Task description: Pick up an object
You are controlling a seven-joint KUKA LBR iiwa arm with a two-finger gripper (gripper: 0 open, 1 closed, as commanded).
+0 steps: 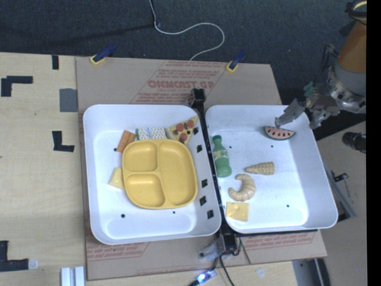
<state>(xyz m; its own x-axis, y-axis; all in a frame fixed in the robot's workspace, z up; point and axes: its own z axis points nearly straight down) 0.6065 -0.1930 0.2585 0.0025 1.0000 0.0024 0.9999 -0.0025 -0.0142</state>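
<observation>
1. Since the gripper hangs at the far right corner of the right bin, the nearest candidate is the watermelon slice, which lies flat on the bin floor just under and beside it; whether the gripper is wide or narrow I cannot tell.
2. It looks like a small toy: probably light, stiff and smooth, so it may skid or tip under a glancing touch.
3. Being thin and flat, it is best pinched across its short width, rind to cut edge, with the gripper coming straight down.
4. The bin wall close behind leaves little room on that side.
5. Easier alternatives sit mid-bin: the croissant and the green bottle.
</observation>
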